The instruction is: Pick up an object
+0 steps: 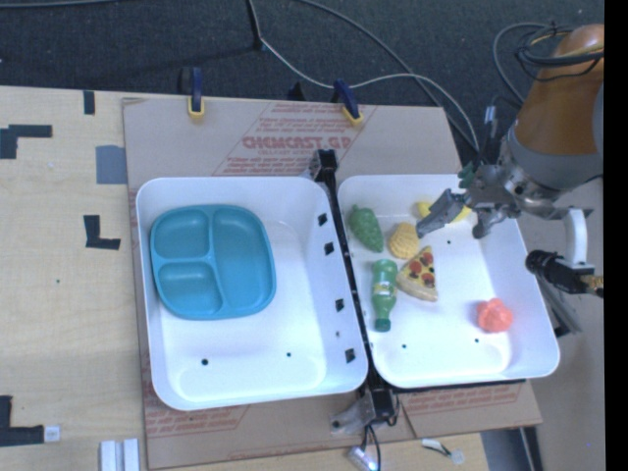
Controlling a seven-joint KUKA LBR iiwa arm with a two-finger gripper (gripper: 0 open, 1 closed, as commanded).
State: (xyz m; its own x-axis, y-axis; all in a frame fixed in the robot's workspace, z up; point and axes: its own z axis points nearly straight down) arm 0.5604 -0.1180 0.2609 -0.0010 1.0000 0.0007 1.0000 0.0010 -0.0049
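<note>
Nearest the camera sits the surface's [59,361] front edge. Left bin [177,386]: a blue divided plate [211,261]. Right bin [525,356]: green bottle [383,295], pizza slice [421,275], red-orange lump [496,315]. The bottle, mid-bin, looks light, stiff and slick; take it across its narrow body. Far right, the end effector [459,214] hovers spread open, holding nothing.

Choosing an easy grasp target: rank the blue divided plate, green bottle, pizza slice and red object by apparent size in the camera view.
1. blue divided plate, by far the largest
2. green bottle
3. pizza slice, close to the bottle in area, so this order is unsure
4. red object, smallest
</note>
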